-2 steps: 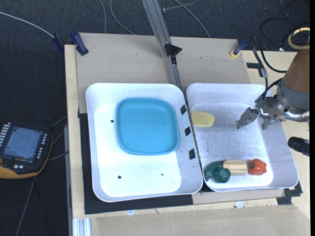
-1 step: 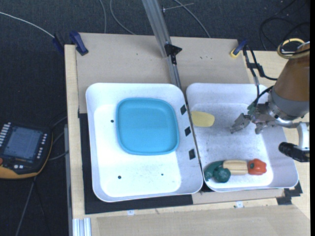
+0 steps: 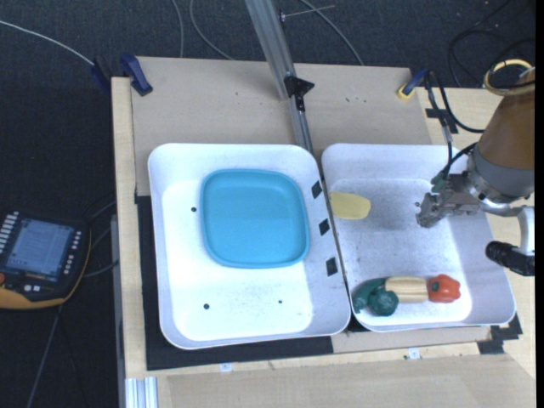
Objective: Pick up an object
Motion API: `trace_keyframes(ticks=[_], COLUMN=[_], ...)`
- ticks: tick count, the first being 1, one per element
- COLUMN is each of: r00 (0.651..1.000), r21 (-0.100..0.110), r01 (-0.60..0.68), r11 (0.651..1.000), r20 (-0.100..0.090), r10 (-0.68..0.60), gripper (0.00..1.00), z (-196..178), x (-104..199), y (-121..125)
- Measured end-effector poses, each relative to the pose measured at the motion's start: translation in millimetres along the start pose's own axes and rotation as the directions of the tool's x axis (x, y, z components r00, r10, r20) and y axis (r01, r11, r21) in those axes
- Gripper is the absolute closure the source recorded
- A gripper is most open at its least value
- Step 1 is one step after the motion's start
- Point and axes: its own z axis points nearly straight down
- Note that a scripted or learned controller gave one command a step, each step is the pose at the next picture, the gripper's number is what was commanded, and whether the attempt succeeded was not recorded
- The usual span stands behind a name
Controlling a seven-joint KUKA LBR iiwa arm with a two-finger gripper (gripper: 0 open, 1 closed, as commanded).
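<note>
A: Near edge of the right bin (image 3: 501, 300): three items in a row along the front wall. Green piece (image 3: 376, 298) at left, tan cylinder (image 3: 406, 289) touching it, red piece (image 3: 443, 288) at the cylinder's right end.

B: Any of the three a clean target?

A: Not readily. They crowd each other and sit close to the wall. Judgement: the jaws should straddle the cylinder across its short axis, coming straight down.

B: Farther back?

A: Yellow piece (image 3: 349, 205) lies alone by the bin's left wall, well apart from the row. It looks flat, so likely harder to grip. Left bin (image 3: 170, 253) holds a blue tray (image 3: 255, 218).

B: Gripper?

A: Gripper (image 3: 429, 210) hovers over bare floor at mid-bin, right side, between the yellow piece and the row. Nothing sits between the jaws; spread I cannot tell.

B: Advice?

A: Pick one target, centre above it before descending, keep clear of the walls.
</note>
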Motion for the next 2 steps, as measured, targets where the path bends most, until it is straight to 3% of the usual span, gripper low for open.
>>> trace_keyframes(ticks=[2], r00=[1.000], r21=[-0.003], r01=[0.000], r11=[1.000], r20=[0.001], r10=[0.000], gripper=[1.00], z=[-101.1], x=[-4.4], y=[0.1])
